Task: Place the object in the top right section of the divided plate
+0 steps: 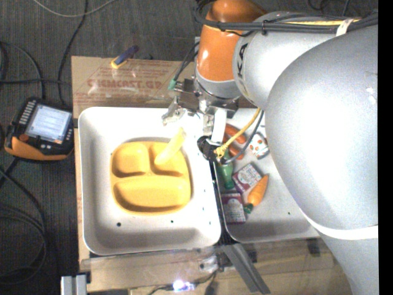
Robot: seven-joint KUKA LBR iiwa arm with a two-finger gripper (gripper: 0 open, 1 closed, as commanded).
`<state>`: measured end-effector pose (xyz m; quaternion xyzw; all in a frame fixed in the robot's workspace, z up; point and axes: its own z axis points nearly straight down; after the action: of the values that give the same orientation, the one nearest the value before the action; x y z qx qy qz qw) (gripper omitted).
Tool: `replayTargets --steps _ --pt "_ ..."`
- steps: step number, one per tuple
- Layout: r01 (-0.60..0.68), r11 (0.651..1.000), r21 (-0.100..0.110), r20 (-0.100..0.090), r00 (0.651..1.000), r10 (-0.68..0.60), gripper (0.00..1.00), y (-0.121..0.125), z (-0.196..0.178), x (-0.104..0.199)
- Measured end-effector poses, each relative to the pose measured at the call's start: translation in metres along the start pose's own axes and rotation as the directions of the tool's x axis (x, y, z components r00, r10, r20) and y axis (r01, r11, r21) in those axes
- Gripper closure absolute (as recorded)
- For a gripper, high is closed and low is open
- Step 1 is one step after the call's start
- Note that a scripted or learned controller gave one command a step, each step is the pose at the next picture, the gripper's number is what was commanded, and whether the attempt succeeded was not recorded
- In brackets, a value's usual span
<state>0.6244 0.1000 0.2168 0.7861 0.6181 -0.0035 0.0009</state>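
Yellow plastic, the divided plate (pixel 151 177) sits in the left bin (pixel 92 183); my gripper (pixel 184 117) hangs over that bin's far rim, at about one o'clock from the plate. A pale yellow strip-like object (pixel 171 149) slants down from just below my gripper, its lower end resting in the plate's top right section; I cannot tell whether I am gripping it. At three o'clock, the right bin (pixel 270 223) holds a carrot (pixel 258 190), a green bottle (pixel 226 172) and small packets (pixel 247 176).
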Motion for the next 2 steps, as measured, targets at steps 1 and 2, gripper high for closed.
replayTargets --steps 1,2 --pt "-0.108 0.994 -0.002 -0.001 0.994 0.108 0.00 0.048 -0.096 -0.012" --pt "-0.100 0.995 -0.002 -0.002 0.995 0.100 0.00 0.058 -0.216 -0.055"
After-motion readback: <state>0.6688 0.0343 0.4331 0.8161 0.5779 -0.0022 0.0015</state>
